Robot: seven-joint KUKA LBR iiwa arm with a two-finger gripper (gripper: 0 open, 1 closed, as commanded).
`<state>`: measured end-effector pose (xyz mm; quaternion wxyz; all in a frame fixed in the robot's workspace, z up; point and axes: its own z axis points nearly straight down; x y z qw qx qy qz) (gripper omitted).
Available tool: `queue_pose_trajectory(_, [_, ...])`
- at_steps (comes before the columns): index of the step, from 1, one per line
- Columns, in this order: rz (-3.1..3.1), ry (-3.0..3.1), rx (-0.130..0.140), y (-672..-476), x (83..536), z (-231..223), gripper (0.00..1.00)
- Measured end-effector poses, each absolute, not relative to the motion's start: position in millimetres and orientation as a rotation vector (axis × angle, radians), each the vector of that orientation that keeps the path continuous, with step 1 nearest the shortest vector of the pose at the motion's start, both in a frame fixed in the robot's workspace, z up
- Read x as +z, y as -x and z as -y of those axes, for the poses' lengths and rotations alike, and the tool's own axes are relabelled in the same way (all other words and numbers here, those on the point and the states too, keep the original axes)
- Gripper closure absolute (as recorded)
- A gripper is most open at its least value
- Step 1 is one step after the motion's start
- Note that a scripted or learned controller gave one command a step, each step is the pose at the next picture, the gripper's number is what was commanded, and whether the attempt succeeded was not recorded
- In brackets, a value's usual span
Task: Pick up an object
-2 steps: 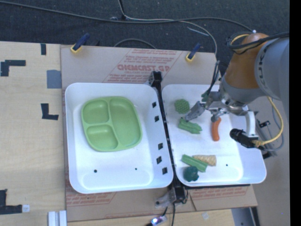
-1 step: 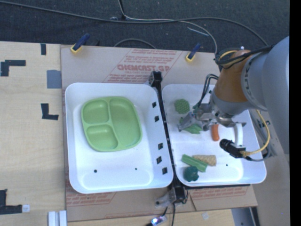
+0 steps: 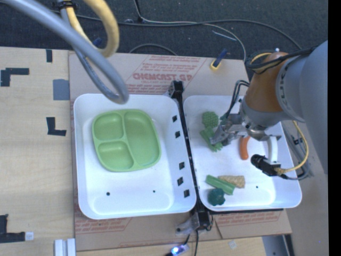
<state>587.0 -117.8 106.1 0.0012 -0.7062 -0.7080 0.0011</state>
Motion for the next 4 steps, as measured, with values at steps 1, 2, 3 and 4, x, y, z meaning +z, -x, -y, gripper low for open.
queue_pose_trajectory(1, [2.222,2.222,-0.002,-585.5,151,125,1.0])
queue_pose_trajectory(2, [2.224,2.222,-0.002,-585.9,195,130,1.0])
queue_pose_trajectory(3, [2.227,2.222,-0.004,-597.0,251,129,1.0])
queue_pose_trajectory(4, [2.226,2.213,0.002,-581.3,239,71,1.0])
